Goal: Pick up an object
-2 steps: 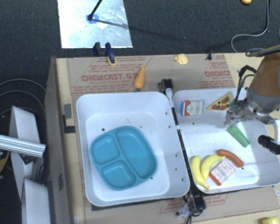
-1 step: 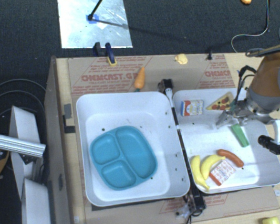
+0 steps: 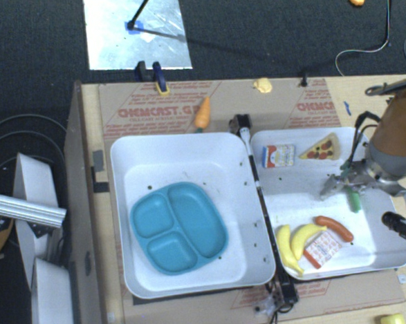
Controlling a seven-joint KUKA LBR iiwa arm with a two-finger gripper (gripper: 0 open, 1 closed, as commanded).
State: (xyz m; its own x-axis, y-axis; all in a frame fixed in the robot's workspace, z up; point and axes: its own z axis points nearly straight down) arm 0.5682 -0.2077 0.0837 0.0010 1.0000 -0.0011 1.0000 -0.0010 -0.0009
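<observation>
Arm (image 3: 400,144) partly hides small green object (image 3: 355,200)

A blue divided tray (image 3: 179,226) lies in the left white bin (image 3: 140,155). On the cardboard bench top (image 3: 281,93) behind it rest an orange carrot toy (image 3: 202,113) and a blue-and-yellow clamp (image 3: 158,76) — beyond them, a shiny metal sheet (image 3: 137,31) on dark carpet.

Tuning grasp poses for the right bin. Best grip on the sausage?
Grip the sausage across its middle, coming straight down. It lies flat and slanted, long and thin, so the claw should close across the narrow width. Its lower-left side sits close to the red-and-white packet and bananas, so the upper-right half looks safer.
</observation>
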